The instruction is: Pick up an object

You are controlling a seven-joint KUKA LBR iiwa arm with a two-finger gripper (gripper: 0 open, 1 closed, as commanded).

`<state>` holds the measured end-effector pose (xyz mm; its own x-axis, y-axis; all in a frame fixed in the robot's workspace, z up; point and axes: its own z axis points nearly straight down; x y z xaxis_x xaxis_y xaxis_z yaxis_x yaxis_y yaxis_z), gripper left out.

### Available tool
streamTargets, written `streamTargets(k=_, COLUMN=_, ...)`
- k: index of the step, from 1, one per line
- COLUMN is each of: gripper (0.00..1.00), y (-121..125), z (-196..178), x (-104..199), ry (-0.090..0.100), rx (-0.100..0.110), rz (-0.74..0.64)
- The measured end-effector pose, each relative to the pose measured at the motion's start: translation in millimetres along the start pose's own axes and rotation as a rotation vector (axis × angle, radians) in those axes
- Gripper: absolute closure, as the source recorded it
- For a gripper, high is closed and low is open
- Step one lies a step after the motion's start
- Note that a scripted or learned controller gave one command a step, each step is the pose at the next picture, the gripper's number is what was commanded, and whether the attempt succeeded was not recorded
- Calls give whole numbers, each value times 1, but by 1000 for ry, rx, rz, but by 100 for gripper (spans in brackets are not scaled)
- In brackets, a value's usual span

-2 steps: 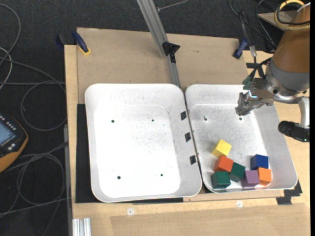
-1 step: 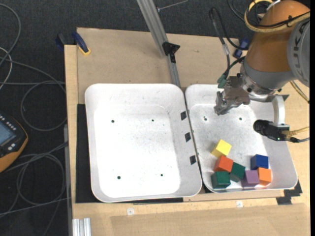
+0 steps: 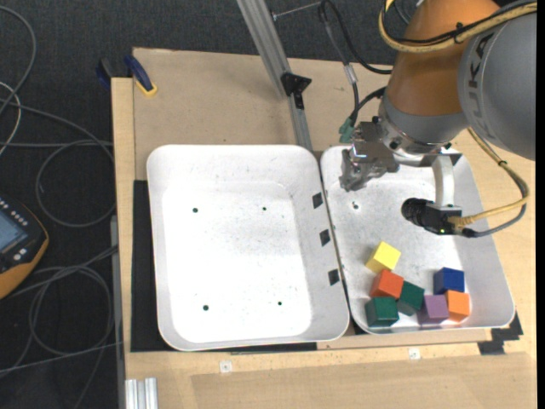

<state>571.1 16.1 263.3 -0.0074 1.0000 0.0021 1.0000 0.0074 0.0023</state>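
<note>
1. Fingers of the metal two-finger gripper (image 3: 355, 177) point down over the far left part of the right shallow white plastic bin (image 3: 485, 254); whether they are parted or closed I cannot tell, and nothing shows between them.
2. Count: seven small cubes, all in the near part of the right bin: one yellow cube (image 3: 385, 256), two orange (orange cube (image 3: 388, 284) by the yellow one, second orange cube (image 3: 458, 304) at the near right), two dark green (green cube (image 3: 382, 311), second green cube (image 3: 412, 296)), one purple cube (image 3: 435, 307), one blue cube (image 3: 449, 279).
3. Cluster is tight; several cubes look to touch, though the slant makes this uncertain. Yellow one sits farthest from the near rim, tilted diamond-wise.
4. Gripper hangs well apart from the cluster, near the dividing rims.
5. Left shallow white plastic bin (image 3: 162, 228) has a speckled floor with four dark dots, rounded corners.
6. Both bins sit side by side, rims touching, on a pale wooden bench (image 3: 204, 92).
7. Grey arm with glossy orange band (image 3: 443, 41) overhangs the right bin's far end.
</note>
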Motion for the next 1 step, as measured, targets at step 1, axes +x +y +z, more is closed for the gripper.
streamTargets(k=1, gripper=100, y=16, z=3, x=43, ry=-1, rx=1, rz=1)
